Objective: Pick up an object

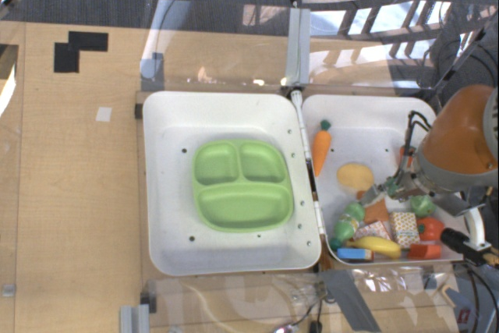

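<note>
Two white bins stand side by side on a wooden bench. The left bin [164, 168] holds one item: a green plate [242, 185] with three compartments, two small ones at the far side and one long one at the near side, lying flat near the bin's middle.

The right bin [366, 117] holds a group of toy foods. One carrot [321, 151], orange with a dark green top, lies alone along the left wall, well apart from the rest. One yellow, rounded piece [355, 175] sits near the bin's middle. The remaining items crowd the near half: one banana [378, 246] by the near wall, one blue block [355, 253] just to its left, one green piece [345, 230] above that block, one patterned box [405, 229] to the right of the banana, one red piece [426, 230] beside the box, and one further green piece [422, 205] above it. Several of these touch one another; their exact outlines cannot be told apart in the pile.

One arm [466, 140], grey with an orange band, reaches in from the right above the right bin. Its gripper [396, 188] is low over the pile, just beside the yellow piece. Whether its fingers are spread or closed cannot be told, nor whether anything lies between them.
</note>
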Robot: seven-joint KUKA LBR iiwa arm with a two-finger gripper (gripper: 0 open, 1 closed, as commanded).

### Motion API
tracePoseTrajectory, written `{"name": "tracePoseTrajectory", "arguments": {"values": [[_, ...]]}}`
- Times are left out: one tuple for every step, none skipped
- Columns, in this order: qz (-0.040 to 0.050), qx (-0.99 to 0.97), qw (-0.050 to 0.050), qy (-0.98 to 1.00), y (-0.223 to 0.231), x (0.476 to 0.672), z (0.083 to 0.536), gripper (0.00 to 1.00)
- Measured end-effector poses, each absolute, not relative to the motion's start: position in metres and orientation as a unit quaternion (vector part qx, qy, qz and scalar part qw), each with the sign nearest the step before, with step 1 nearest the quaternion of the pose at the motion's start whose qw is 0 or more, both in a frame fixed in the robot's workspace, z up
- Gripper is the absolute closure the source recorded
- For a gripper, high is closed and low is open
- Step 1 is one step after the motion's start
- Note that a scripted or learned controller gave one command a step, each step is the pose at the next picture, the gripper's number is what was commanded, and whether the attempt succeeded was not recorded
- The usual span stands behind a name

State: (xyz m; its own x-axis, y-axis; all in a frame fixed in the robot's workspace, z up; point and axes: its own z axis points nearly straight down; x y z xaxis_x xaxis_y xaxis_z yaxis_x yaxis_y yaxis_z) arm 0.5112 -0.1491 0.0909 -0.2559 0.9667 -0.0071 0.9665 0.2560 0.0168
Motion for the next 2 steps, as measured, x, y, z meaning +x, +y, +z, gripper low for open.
{"name": "tracePoseTrajectory", "arguments": {"values": [[0.0077,0.609,0.012,0.793,-0.147,0.515,0.103,1.0],[0.0023,0.673,0.002,0.739,-0.07,0.568,0.186,1.0]]}}
